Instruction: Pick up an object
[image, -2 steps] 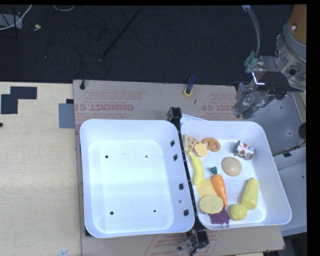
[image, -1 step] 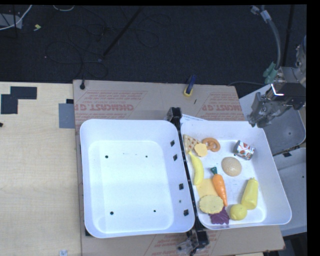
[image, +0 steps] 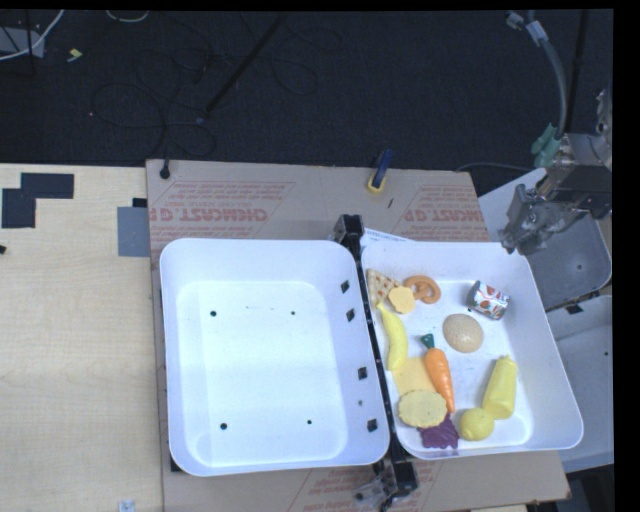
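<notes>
Lying lengthwise in the right bin (image: 560, 400), carrot (image: 439, 376) tip pointing down-right, banana (image: 396, 338) just left of it, gripper (image: 522, 228) beyond the bin's far corner, grip state unclear.

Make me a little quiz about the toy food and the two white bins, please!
1. True or false: the orange plastic toy carrot lies in the right shallow white bin.
2. What touches the long yellow plastic toy banana?
A. the small red-and-white toy carton
B. the pale yellow flat toy slice
C. the beige toy egg
3. Fill in: the robot's grey claw hangs just outside the right bin's ____ right corner.

Key: 1 true; 2 B; 3 top.
</notes>
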